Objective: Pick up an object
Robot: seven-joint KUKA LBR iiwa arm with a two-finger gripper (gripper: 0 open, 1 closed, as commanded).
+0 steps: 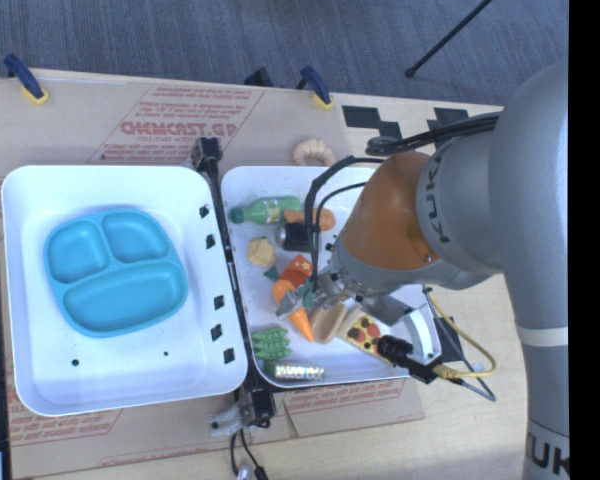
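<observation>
Bright, even overhead light with a cool bluish cast. The two white bins [20,268] look slightly washed out, and shadows are soft and faint. The picture is low resolution, so small items appear blurred.

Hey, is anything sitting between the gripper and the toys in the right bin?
Nothing visible does. The gripper is already down in the right bin, right among the carrot, the bread slice and the red piece. The arm's wrist covers what lies beneath it.
</observation>
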